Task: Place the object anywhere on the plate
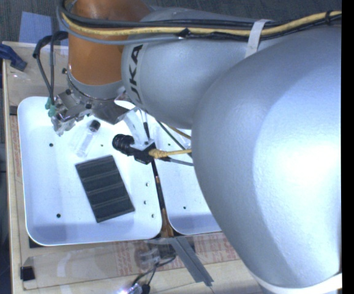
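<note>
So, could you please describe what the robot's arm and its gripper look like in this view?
The arm is bulky, rounded and light grey, with a wide orange band above the wrist and part of a black KUKA mark beside it. A yellow-and-black cable bundle runs along its top, held by a pale strap. Thin black and cream wires trail below. The gripper is small, metallic grey, with a green detail.

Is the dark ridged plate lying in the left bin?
Yes, the dark ridged plate lies flat on the floor of the left bin.
</note>
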### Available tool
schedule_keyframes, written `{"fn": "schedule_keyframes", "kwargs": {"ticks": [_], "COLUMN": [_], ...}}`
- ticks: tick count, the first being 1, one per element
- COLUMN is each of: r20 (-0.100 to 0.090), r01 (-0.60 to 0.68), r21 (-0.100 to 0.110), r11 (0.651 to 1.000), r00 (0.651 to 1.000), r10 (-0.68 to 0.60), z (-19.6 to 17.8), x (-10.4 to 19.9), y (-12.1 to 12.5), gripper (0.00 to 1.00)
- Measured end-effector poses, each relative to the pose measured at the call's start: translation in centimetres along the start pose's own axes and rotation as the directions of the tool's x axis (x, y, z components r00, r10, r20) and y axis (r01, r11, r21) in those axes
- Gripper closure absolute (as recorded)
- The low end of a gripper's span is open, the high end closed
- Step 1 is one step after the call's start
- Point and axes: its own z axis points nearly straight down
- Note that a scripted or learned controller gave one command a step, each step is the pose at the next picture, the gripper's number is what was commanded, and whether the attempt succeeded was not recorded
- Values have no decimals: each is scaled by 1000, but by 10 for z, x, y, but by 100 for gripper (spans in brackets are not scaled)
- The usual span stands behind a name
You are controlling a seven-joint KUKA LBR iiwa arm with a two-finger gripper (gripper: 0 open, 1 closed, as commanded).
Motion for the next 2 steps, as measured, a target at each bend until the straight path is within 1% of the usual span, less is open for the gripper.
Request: {"fn": "schedule_keyframes", "kwargs": {"ticks": [1,2], "r20": [-2,-6], "r01": [23,-273], "r21": [5,-7], "r11": [1000,962], "r00": [1000,962], "r10": [-23,273], "z": [143,152], "x": [-16,-43], "y": [-67,-116], "gripper": [100,100]}}
